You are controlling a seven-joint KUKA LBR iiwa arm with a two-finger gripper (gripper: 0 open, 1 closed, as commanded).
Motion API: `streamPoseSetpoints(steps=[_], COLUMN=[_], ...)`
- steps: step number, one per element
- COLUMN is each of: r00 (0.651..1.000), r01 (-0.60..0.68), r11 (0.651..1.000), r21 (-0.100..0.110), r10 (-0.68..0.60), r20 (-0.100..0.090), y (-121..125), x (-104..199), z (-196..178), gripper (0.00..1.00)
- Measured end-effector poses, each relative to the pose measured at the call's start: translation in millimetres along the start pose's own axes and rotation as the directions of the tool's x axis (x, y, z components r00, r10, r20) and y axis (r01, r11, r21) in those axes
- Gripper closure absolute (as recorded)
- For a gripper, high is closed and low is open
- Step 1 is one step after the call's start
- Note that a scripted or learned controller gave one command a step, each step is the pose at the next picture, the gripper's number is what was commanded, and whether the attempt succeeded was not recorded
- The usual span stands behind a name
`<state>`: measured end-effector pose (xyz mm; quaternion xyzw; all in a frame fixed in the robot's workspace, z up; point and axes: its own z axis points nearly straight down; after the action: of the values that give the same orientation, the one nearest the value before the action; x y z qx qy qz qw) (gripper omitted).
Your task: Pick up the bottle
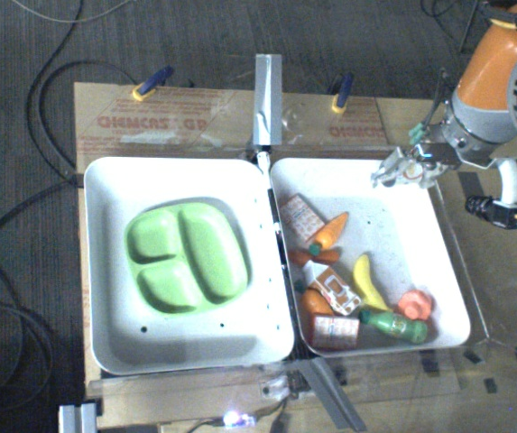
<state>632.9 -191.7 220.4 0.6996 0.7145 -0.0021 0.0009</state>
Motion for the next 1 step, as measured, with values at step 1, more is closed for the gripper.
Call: streamPoseSetpoints(steps=[1], r00=[0.992], r01=[0.129], r11=[0.992], r21=[-0.001], r10=[-0.129], r20=[0.0], y=[24.6], x=[65.2], z=[-49.3], gripper=[1.0])
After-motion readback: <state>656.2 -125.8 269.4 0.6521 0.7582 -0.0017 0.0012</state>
